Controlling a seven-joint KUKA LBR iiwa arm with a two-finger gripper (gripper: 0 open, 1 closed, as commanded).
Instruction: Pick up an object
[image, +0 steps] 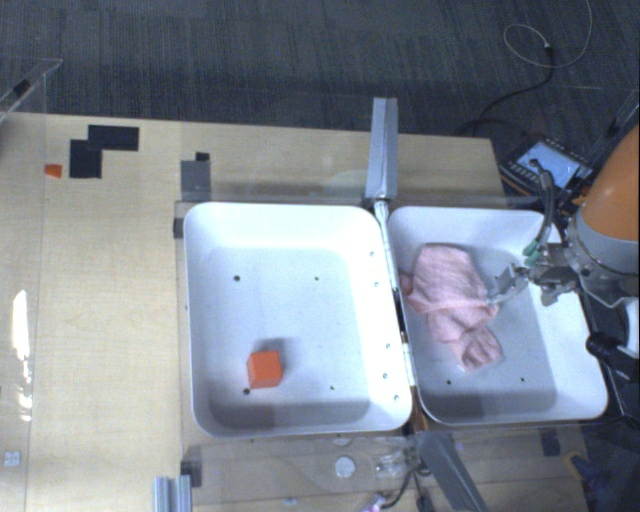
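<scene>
A crumpled pink cloth (450, 298) lies in the right bin (540, 395), toward its left side. A small orange block (265, 369) sits in the left bin (300, 235), near its front left corner. My gripper (502, 286) reaches in from the right, low over the right bin, with its tip at the cloth's right edge. Whether it touches the cloth I cannot tell.
A grey metal divider post (381, 150) stands at the back between the two bins. Black and orange markers (95, 150) lie on the wooden bench at the far left. Cables and a device (545, 160) sit behind the right bin.
</scene>
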